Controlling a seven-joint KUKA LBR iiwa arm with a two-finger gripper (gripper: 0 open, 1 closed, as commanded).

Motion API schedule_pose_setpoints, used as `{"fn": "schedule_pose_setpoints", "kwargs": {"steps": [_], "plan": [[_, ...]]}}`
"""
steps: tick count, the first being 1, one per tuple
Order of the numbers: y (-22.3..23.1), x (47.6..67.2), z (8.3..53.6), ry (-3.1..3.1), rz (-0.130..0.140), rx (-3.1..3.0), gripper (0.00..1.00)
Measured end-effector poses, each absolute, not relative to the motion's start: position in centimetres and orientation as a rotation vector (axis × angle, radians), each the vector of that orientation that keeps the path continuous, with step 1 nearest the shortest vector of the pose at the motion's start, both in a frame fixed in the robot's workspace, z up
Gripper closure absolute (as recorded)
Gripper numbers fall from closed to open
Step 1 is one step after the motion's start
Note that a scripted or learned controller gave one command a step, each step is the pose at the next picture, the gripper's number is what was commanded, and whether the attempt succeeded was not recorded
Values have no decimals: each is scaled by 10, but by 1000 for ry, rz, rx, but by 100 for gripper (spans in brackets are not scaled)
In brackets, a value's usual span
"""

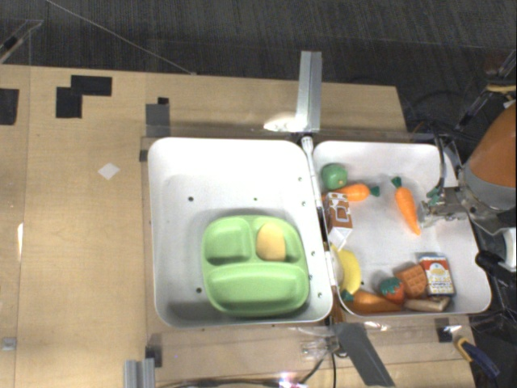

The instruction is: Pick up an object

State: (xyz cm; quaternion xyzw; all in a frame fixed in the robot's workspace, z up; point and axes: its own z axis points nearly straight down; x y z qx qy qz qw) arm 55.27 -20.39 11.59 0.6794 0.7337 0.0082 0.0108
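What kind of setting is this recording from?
Likely a robotics lab bench for pick tests: two white bins on a wooden bench, toy food such as a carrot, and a grey-orange arm.

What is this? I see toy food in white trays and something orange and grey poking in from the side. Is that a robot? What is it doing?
Yes, it is a robot arm. The grey and orange part at the right edge is the arm, and its small metal hand hangs over the right side of the right shallow white bin. The camera sits above the bench and looks down at a slant.

The left shallow white bin holds a green plastic divided plate with a round yellow toy fruit in one of its top compartments. The right bin holds toy food: a long orange carrot closest to the hand, a green round vegetable, a yellow banana and a small printed carton.

The robot's job is to pick something up. I cannot see anything between its fingers.
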Motion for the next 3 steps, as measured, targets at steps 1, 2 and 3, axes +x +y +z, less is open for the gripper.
{"fn": "schedule_pose_setpoints", "kwargs": {"steps": [1,2,3], "plan": [[-151,593,94,2154,5,2283,100],[-152,593,94,2154,4,2282,0],[-163,637,90,2355,9,2065,0]]}}
